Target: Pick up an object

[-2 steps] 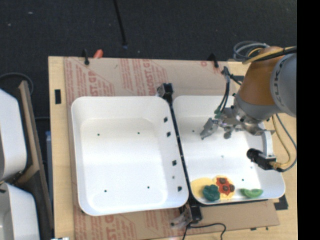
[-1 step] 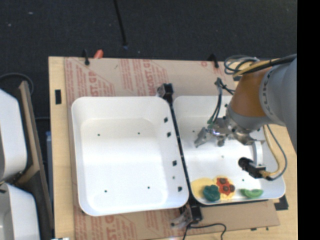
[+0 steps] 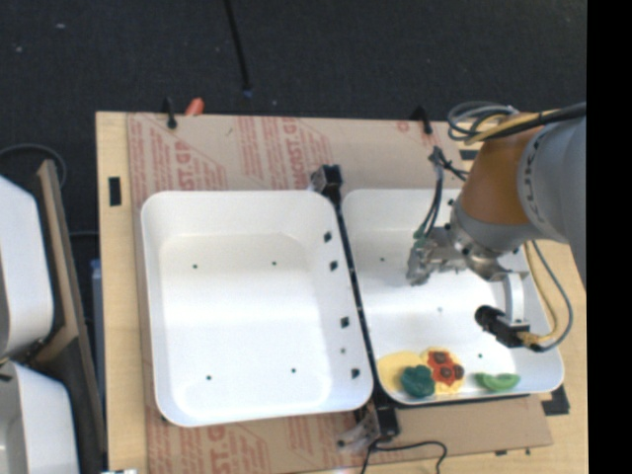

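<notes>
Along the near wall of the right bin [image 3: 395, 215] lie several small objects: a yellow flat piece [image 3: 393, 371], a dark green lump [image 3: 417, 382], an orange and red toy [image 3: 443, 366] and a light green piece [image 3: 499, 381]. The gripper [image 3: 423, 266] hangs over the middle of the right bin, well behind those objects. The grey arm with its orange band [image 3: 494, 181] comes in from the right above it.
The left bin [image 3: 158, 235] stands beside the right one, with a black divider clip [image 3: 327, 179] at the far end of their shared wall. Cables loop from the arm's wrist down to a black connector [image 3: 499, 326] over the right bin.
</notes>
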Controlling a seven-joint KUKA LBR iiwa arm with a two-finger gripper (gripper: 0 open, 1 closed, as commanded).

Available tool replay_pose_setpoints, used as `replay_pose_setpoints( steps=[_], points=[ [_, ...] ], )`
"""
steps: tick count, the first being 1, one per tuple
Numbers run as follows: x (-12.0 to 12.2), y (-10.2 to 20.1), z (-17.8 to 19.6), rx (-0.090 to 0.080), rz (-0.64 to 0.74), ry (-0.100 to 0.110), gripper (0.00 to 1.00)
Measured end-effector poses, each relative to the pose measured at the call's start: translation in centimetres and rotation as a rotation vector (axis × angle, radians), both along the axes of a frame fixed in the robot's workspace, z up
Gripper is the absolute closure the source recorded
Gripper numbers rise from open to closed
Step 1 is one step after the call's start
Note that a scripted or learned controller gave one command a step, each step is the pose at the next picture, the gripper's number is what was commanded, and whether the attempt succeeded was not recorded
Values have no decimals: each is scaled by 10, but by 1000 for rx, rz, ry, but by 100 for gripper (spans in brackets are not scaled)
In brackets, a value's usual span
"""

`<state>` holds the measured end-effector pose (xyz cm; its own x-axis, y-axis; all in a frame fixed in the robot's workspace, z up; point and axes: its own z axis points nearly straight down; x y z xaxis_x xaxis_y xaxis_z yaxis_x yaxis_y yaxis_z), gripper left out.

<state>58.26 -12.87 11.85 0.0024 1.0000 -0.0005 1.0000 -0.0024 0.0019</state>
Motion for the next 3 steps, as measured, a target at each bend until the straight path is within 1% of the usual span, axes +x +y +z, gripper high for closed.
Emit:
replay_pose_setpoints(
  steps=[1, 2, 3],
  points=[
    [-1, -3, 43, 0, 1, -2, 100],
    [-10, -6, 98, -1, 1, -4, 100],
    [-11, -12, 160, -1, 2, -4, 100]
  ],
)
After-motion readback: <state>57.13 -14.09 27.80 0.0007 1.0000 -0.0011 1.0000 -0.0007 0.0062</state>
